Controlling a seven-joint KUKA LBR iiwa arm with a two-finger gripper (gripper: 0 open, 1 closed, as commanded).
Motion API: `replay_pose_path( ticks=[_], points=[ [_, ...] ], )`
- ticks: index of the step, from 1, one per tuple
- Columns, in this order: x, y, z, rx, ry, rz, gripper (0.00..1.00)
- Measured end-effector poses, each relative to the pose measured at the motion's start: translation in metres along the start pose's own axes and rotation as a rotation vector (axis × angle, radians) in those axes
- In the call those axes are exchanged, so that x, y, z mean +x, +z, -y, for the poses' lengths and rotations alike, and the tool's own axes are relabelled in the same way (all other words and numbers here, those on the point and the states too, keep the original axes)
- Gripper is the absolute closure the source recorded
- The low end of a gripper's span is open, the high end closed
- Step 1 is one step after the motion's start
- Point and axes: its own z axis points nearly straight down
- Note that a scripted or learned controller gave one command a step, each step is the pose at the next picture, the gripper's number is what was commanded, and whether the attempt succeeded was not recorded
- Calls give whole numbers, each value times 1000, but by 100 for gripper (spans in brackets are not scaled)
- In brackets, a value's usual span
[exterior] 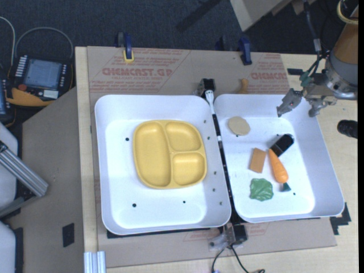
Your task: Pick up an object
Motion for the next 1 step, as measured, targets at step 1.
replay_pose_path(
  ticks=[1],
  points=[
    [1, -8, -2, -14, -3, 2, 0]
  ],
)
